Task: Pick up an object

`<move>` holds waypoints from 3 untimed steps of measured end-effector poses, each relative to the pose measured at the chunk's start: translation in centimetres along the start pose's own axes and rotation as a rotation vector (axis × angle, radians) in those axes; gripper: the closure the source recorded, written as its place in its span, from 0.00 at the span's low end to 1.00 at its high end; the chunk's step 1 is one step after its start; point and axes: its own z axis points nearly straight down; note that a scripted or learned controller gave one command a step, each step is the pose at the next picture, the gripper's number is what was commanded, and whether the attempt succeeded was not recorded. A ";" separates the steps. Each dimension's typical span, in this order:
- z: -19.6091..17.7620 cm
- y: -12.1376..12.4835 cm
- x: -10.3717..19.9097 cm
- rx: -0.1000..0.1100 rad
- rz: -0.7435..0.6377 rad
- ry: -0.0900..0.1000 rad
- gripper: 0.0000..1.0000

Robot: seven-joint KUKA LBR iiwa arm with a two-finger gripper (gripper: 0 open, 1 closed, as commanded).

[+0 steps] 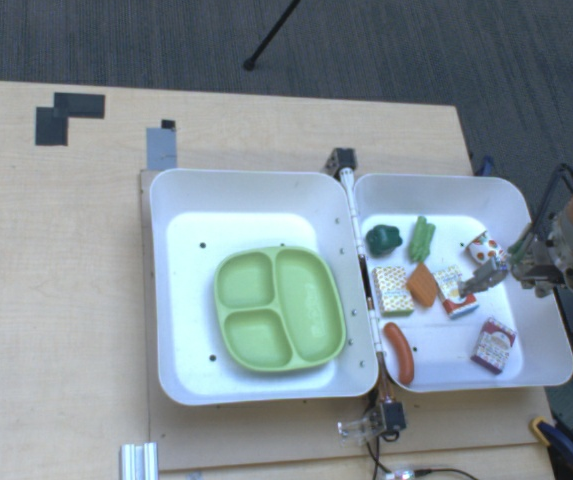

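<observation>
Landmark for all positions: the metal divider (358, 258) where the two white bins meet.

Nearest the front edge, just right of the divider, a red sausage (399, 353) lies with its long axis running front to back. Further right, well off the divider, sits a small dark-red packet (493, 347).

One row back, touching distance from the divider: a checked cracker-like square (393, 290), then an orange wedge (423, 286), then a white-and-red patterned piece (453, 291) beside it.

The gripper (478, 274) hangs low in the right bin (536, 223), right of that patterned piece, on the side away from the divider. I cannot tell whether it is apart or together; nothing shows clamped in it. A small white-and-orange item (481, 249) sits just behind the tip.

Judgement: the patterned piece is the likeliest target. It lies just toward the divider and slightly forward from the tip, so the move turns on a short shift that way.

Back row: a dark green lump (384, 237) near the divider, a green pod (422, 238) beyond it, long axis front to back.

Left of the divider: a green three-section plate (279, 309) in the left bin (181, 208).
</observation>
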 end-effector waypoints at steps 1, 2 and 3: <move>10.0 -1.4 0.0 -0.003 0.002 -0.001 0.00; 8.8 -1.2 0.0 -0.010 0.001 -0.003 1.00; 1.5 1.4 6.4 -0.002 -0.001 0.001 1.00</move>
